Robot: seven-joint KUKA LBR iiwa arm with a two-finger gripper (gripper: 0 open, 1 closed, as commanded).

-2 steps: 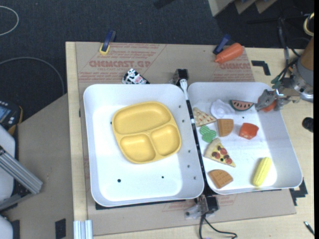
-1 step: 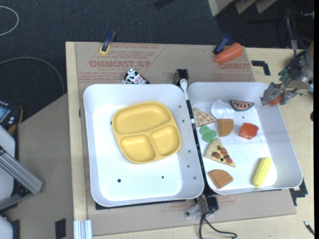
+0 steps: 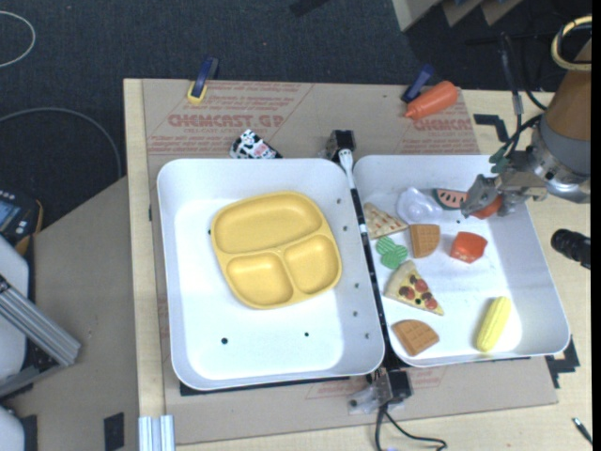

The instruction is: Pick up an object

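Still unclear is the grip: the gripper (image 3: 488, 198) hovers in the right bin (image 3: 540, 280) over a red piece (image 3: 485, 209) beside the watermelon (image 3: 450, 197), so crowding may spoil the pick.

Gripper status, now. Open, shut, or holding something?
Gripper: over the right bin, beside the watermelon slice; open or shut cannot be told.

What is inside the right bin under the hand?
Under the hand in the right bin lie a watermelon slice and something red, partly covered. What the hand hides cannot be seen.
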